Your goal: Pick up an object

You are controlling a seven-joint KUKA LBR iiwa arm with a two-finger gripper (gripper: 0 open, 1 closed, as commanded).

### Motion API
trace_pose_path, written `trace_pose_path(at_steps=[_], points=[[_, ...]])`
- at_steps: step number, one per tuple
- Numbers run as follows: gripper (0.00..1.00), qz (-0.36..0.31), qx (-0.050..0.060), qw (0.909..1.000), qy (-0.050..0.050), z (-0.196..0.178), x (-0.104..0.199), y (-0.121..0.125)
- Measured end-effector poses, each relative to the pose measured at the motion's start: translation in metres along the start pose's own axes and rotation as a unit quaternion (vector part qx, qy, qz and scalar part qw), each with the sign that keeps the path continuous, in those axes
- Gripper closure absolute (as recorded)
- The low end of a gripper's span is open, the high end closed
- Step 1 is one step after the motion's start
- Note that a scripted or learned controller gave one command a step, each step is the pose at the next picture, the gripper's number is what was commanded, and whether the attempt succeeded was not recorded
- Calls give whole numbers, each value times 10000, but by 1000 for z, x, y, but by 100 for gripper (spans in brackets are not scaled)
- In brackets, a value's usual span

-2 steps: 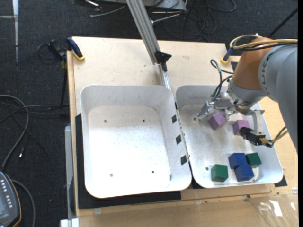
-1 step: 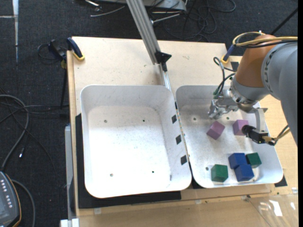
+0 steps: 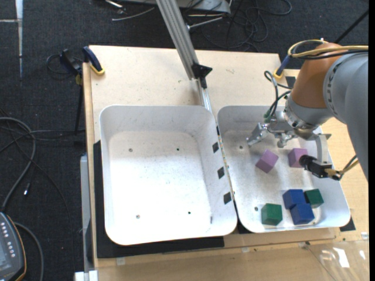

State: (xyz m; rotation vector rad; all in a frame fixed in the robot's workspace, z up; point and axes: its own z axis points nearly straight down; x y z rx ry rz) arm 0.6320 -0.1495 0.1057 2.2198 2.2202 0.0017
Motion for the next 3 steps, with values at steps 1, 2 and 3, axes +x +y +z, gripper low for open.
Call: trace_pose_path(at_steps=[1,2,3], points=[[0,5,23,10000,5,9,26,-52],[100,10,5,10000,2,-1,24,-50],[100,-55,-46,10000,12,-95,111,5]])
